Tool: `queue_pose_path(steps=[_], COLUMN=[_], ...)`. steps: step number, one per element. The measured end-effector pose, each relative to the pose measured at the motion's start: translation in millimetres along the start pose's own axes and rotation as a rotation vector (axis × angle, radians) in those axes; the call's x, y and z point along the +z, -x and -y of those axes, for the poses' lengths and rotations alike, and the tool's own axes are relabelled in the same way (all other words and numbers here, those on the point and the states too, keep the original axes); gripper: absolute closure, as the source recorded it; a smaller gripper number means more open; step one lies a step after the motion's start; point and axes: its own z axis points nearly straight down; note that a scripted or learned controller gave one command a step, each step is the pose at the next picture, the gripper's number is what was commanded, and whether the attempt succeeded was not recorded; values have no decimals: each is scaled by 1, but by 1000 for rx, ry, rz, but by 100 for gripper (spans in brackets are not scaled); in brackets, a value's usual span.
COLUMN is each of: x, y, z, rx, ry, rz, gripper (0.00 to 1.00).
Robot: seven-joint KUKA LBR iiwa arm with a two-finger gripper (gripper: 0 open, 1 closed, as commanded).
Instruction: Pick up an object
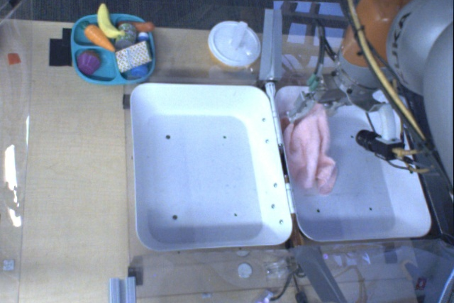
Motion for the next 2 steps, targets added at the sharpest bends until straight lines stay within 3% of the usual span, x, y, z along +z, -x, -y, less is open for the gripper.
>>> queue_pose_path(steps=[1, 2], x=[76, 93], y=[31, 53], z=[85, 132], rx=[-65, -55], ry=[-5, 15], rz=[-1, 6], gripper=[0, 0])
